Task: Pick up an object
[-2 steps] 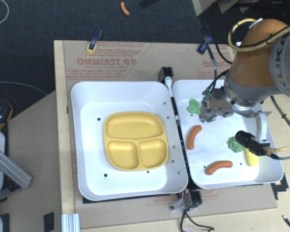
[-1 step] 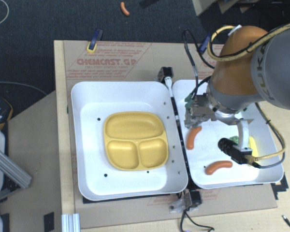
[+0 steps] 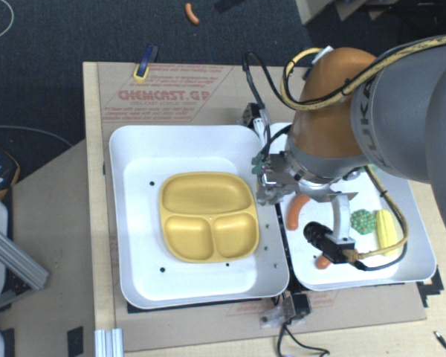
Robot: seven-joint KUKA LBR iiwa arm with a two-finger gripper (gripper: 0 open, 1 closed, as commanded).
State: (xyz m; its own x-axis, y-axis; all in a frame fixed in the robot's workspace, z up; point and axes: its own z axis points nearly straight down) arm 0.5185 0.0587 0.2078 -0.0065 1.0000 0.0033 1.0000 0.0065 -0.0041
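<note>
Claw (image 3: 282,188) over right bin (image 3: 412,262); yellow tray (image 3: 208,216) in left bin (image 3: 126,199)

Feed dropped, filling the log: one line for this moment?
arm: over right bin | pincer: above orange piece | nearby: green item, yellow corn | left bin: yellow divided plate | grasp: none seen

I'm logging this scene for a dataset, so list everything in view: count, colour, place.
left bin: one, white, left half of the bench
divided plate: one, yellow, three compartments, middle of the left bin
right bin: one, white, right half, partly under the arm
sausage-like piece: one, orange, right bin near its left wall
small orange piece: one, right bin, near front
broccoli-like toy: one, green, right bin
corn-like toy: one, yellow, right of the green one
orange bit: one, on the dark floor beyond the bench
arm: one, grey with orange band, reaching from the right over the right bin
</note>
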